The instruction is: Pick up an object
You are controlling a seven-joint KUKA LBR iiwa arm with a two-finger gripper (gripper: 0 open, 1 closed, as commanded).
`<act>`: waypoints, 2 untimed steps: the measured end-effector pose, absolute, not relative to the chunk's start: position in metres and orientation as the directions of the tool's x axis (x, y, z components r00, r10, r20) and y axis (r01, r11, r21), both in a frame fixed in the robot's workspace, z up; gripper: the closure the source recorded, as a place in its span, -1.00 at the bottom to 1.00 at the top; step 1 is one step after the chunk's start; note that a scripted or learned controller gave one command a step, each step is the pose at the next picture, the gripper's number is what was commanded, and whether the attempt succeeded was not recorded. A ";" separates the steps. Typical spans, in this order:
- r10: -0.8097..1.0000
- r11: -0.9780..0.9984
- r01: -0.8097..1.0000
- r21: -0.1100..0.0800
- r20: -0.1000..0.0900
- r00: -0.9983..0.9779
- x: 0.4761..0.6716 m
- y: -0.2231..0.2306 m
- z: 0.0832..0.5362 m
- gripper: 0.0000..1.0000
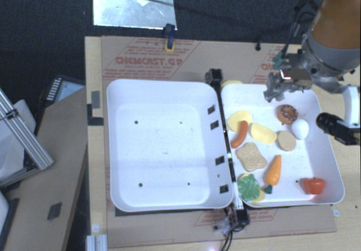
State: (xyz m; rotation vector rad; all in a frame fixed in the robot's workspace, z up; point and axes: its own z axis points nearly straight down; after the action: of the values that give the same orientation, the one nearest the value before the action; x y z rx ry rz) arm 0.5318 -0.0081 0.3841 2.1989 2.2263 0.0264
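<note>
- White right bin (330,172) holds all the toy food, like the carrot (273,170) and egg (300,129).
- Nothing is picked up yet.
- Gripper (274,93) hangs over the bin's top edge, near the donut (287,113); I cannot tell its grip.

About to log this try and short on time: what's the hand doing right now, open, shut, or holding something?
Hand: cannot be told; it hangs over the back of the right bin, above the toy food.
</note>
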 end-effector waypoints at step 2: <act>1.000 0.008 1.000 -0.001 0.001 -0.008 0.510 0.126 0.432 1.00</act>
State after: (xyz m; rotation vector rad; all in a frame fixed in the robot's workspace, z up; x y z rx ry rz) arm 0.5101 0.1256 0.4323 2.2136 2.2311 0.0000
